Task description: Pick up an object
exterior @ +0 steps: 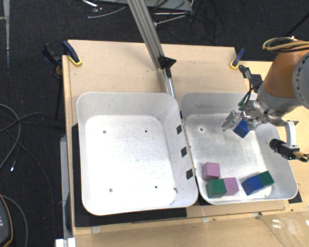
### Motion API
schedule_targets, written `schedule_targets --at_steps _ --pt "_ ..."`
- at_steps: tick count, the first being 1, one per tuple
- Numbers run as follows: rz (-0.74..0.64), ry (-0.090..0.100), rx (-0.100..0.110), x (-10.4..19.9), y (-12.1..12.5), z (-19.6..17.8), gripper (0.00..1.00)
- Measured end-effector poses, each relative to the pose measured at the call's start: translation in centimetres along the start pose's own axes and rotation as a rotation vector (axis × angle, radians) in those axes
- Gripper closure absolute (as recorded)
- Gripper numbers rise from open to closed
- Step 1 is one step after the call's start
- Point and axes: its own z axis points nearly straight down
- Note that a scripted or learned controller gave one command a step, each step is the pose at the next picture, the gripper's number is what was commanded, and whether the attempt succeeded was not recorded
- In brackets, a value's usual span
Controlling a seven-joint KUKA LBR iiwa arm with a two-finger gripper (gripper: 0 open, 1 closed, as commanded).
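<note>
My gripper point(239, 124) hangs over the upper middle of the right bin point(195, 107). A small blue block point(242, 130) sits between its fingers, tilted and apparently raised off the bin floor, so the gripper is shut on it. The grey arm with its orange band point(283, 78) reaches in from the right. Other blocks lie near the bin's front edge: a pink block point(211, 170), a green block point(215, 188), a second pink block point(230, 185), a blue block point(252, 184) and a green block point(266, 178).
The left bin point(82, 138) lies beside the right one, and their rims meet at the middle. A metal pole point(149, 32) slants in from the top, ending at the back of the bins. Clamps point(72, 53) hold the bench corners.
</note>
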Motion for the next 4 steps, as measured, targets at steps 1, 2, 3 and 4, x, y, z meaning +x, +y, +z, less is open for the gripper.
schedule_targets --at_steps 1,2,3,4 --pt "0.004 0.007 0.013 -2.2 -7.7 2.2 0.00" --pt "-0.009 0.007 0.003 2.0 -2.7 2.1 0.00" --pt "0.000 0.006 0.005 -0.7 -2.8 2.1 0.00" --pt "-0.007 0.007 0.003 2.3 0.9 2.1 0.00"
